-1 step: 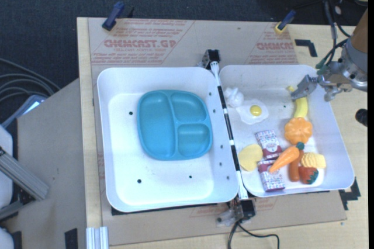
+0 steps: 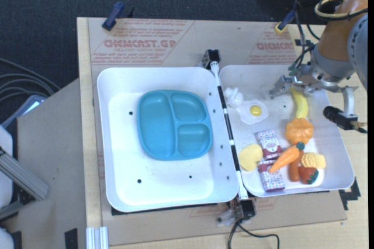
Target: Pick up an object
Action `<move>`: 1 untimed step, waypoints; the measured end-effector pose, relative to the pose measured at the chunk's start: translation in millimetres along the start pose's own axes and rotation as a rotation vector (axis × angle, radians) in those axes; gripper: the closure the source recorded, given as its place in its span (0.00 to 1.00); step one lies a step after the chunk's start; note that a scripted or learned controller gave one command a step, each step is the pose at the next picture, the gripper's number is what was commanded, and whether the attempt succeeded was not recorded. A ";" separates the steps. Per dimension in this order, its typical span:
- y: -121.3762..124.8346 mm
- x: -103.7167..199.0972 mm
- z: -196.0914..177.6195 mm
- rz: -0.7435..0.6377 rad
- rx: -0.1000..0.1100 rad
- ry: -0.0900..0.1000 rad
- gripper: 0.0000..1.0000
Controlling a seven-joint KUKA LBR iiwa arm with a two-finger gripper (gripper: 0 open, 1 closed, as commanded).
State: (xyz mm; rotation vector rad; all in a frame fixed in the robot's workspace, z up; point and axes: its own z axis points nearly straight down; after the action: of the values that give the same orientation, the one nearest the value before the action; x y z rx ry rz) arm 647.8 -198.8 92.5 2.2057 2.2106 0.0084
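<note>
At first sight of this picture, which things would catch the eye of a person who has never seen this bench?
The blue divided tray stands out first, lying alone in the middle of the left bin. Next comes the bright heap of toy food in the right bin: a banana, a fried egg, a carrot and a corn cob. The gripper hangs at the banana's far end, in that bin's far part.

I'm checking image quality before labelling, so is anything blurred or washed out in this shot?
Camera view: lighting is even and soft; the white bins look bright but keep detail; the blue tray is sharp; the small toy foods such as the banana are slightly soft; shadows are faint.
</note>
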 end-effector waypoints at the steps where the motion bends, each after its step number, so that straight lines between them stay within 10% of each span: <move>1: 1.1 0.1 -10.7 -0.002 -0.002 -0.001 1.00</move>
State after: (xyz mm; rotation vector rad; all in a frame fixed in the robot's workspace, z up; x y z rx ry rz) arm 648.7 -198.5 103.3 2.2019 2.2107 0.0094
